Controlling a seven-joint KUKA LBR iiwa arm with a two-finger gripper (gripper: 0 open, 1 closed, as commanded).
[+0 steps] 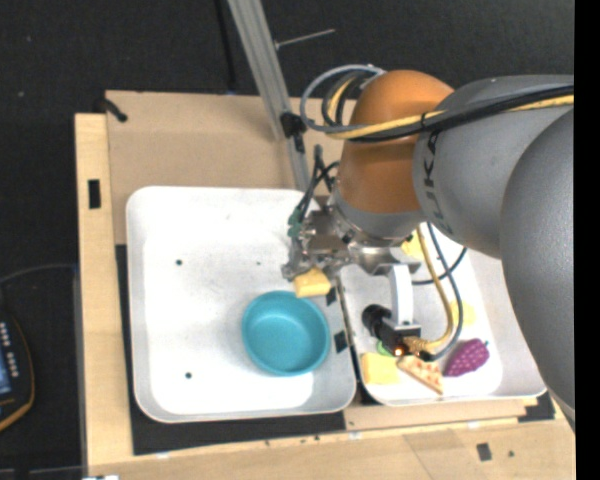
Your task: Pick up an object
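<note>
Gripper (315, 268) hangs over the left bin (180, 228), at one o'clock from the blue bowl (285, 333), a small yellow block (311, 286) pinched between its fingers. You should judge this block light, stiff, best held across flat sides.

You have two bins side by side on the tabletop (180, 148). In the left bin (180, 258), a bowl (285, 333) sits toward the near right corner. Just behind the bowl, a small block (312, 285) lies under the gripper (315, 258), close to the wall between the bins. In the right bin (500, 368), a grape cluster (467, 357), a pizza slice (421, 372) and a wedge (380, 369) lie along the near edge.
</note>
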